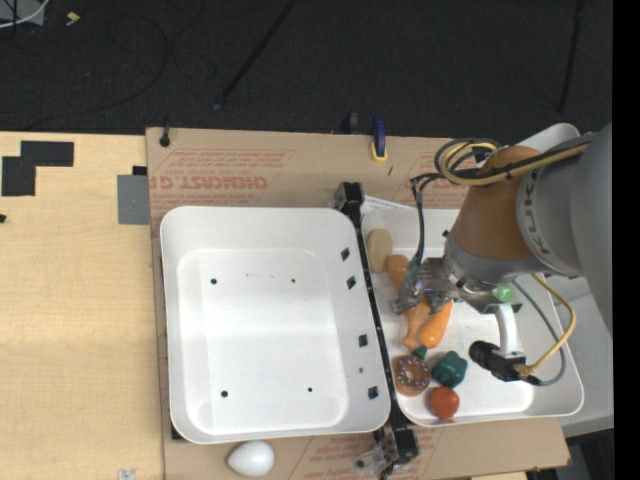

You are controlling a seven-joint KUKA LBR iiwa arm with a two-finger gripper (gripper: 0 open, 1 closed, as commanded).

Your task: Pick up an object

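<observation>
Just fingers (pixel 418 298) — beside carrot (pixel 432 325)

view: single overhead, slanted | covers: both bins (pixel 262 230) | distance: moderate, seemingly | arm (pixel 520 218) from right

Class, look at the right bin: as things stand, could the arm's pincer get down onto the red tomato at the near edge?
Probably yes. The red tomato lies uncovered near the right bin's front rim, with the pincer close above the carrot; the doughnut beside it may crowd the approach.
</observation>
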